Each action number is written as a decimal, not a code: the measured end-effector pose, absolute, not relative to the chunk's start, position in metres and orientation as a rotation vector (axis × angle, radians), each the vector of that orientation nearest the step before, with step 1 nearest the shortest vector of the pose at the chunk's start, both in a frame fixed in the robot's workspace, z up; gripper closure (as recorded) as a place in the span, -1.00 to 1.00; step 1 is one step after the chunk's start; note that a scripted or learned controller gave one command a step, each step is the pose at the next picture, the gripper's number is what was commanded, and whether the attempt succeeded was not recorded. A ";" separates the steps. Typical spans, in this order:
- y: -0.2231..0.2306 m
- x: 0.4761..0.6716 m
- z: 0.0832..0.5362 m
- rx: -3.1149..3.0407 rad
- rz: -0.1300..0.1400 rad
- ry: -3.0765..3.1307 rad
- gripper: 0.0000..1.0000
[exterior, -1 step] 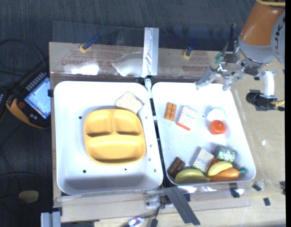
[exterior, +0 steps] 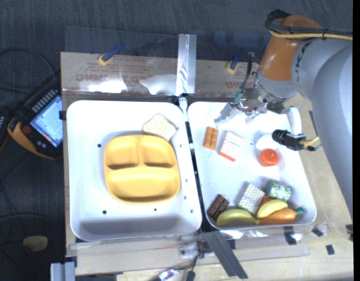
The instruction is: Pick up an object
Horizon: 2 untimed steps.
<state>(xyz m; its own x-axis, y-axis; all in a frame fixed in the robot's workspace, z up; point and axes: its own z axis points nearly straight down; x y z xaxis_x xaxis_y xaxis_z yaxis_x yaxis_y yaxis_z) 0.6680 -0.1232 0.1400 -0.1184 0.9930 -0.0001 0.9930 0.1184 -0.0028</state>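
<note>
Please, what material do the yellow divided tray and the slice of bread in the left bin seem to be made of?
Yellow divided tray: probably moulded plastic, smooth with a soft sheen on its ridges. Slice of bread: likely toy plastic or foam, matte, pale with a tan crust edge; the view leaves it open.

small toys (exterior: 253, 204) (fruit, blocks) scattered in right bin (exterior: 226, 183).

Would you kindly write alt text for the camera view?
The claw hangs open over the far edge of the right bin, which holds toy food, including a tomato and bananas. The left bin holds a yellow tray.
</note>
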 end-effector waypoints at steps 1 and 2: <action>-0.106 0.642 0.094 -1.698 -0.012 -2.664 -1.00; -0.105 0.643 0.105 -1.698 -0.017 -2.661 1.00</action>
<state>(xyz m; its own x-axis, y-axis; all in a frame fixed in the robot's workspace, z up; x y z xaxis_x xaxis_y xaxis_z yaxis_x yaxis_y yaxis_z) 0.6427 -0.1048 0.1046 -0.4214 0.9068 -0.0073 0.9067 0.4215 0.0172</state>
